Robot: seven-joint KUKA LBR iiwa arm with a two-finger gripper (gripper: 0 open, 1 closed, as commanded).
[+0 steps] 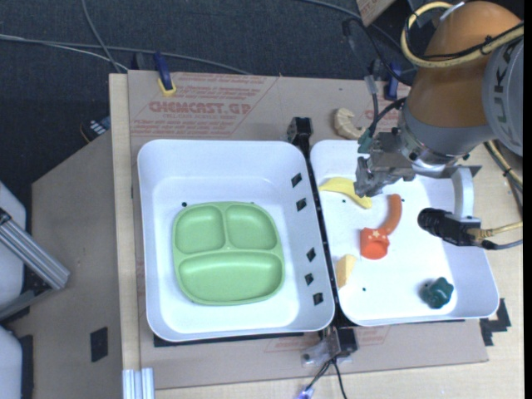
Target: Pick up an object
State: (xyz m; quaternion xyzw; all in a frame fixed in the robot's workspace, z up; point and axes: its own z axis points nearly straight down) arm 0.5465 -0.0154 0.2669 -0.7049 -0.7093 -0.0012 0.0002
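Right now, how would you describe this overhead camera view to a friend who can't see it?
A robot arm's gripper hangs over a yellow banana in the right bin, near an orange toy and teal object. The left bin holds a green tray.

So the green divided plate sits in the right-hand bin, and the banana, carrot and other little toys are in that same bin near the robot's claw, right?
Not quite. The camera view shows the green divided plastic plate in the left white bin, alone. The yellow toy banana, the orange toy carrot and the other small toys lie in the right white bin, near the gripper.
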